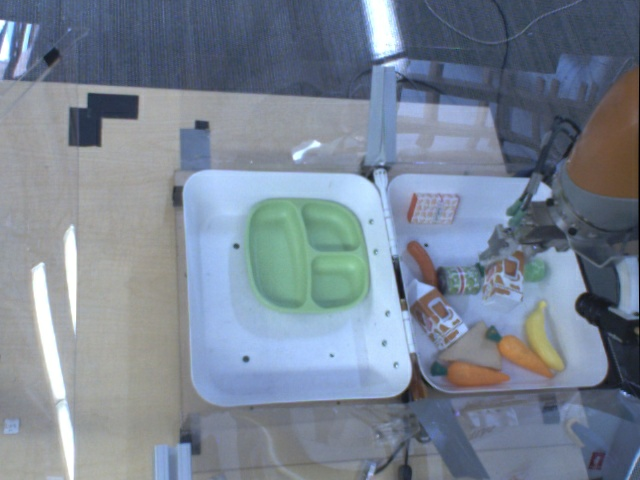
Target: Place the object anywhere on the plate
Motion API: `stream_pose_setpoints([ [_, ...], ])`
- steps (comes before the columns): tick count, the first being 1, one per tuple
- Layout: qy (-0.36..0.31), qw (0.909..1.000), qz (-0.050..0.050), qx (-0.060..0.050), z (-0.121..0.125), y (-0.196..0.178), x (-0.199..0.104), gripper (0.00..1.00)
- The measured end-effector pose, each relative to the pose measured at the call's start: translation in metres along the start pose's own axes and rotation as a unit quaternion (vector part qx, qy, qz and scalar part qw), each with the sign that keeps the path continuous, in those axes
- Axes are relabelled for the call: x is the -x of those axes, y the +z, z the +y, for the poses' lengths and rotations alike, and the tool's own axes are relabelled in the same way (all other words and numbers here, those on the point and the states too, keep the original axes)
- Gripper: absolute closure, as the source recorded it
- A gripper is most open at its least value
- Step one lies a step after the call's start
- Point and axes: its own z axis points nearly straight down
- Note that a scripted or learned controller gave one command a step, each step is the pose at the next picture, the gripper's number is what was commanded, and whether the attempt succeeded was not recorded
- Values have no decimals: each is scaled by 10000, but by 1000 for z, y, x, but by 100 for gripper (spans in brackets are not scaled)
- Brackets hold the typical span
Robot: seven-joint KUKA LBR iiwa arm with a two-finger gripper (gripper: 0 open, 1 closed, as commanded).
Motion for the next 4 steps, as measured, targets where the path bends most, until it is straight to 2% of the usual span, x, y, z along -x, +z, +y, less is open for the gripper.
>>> stream_pose_setpoints([
  [1,499,9988,-4,-6,-38,21,31,100],
  [2,504,9987,2,-21,7,62,-75,100],
  [3,-558,9984,4,-7,61,28,-135,100],
  [4,-339,9994,1,0,57,-43,-110,100],
])
